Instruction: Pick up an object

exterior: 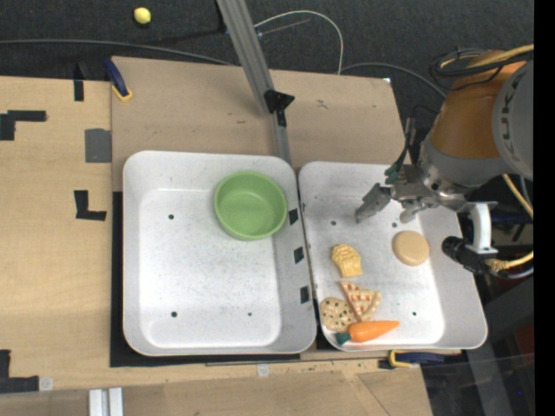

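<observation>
Gripper (pixel 392 216) fingers stand apart with nothing between them, hovering over the upper part of the right bin (pixel 451 319); by this view the pick has not happened yet and the whole grasp is left to do.

Going left to right: the left bin (pixel 156 258) bears a green bowl (pixel 251 204) near its upper right corner. In the right bin, a small yellow piece (pixel 346 259) lies below the gripper, and further down, near the front edge, sit a round cracker (pixel 334 313), a waffle slice (pixel 360 301) and a carrot (pixel 375 329), packed close together. A tan bun (pixel 411 248) lies just below the right finger and looks the nearest candidate.

Hard to judge: how high the fingers ride above the bin floor, and what exactly the yellow piece is. The arm (pixel 486 120) is cut off at the right, and its wrist covers part of the bin's upper right corner.
</observation>
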Tool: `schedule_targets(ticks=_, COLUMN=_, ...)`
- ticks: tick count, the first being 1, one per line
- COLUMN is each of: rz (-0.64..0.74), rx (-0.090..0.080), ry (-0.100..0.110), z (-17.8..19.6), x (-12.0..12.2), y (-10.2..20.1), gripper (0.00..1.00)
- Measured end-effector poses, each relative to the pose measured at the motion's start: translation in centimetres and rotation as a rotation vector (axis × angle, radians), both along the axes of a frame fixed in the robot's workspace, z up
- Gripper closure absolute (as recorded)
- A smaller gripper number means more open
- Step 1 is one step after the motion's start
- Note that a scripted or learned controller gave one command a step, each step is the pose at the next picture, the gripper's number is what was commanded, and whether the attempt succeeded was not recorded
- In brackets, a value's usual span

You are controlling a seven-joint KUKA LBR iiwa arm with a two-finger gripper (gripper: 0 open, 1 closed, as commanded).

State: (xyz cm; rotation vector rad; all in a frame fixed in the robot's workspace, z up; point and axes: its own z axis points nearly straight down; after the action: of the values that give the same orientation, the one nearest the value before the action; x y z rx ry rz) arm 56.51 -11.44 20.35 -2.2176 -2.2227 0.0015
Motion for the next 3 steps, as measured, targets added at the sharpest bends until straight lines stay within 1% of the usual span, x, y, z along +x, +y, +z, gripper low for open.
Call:
schedule_targets(ticks=1, rz=0.0, rx=0.0, ry=0.0, z=0.0, x=0.0, y=0.0, gripper=0.0)
schedule_targets(ticks=2, rz=0.0, rx=-0.001, ry=0.005, z=-4.7, x=0.6, y=0.3, gripper=0.0)
schedule_targets(ticks=3, rz=0.0, rx=0.0, ry=0.006, z=-10.7, x=0.7, y=1.2, gripper=0.0)
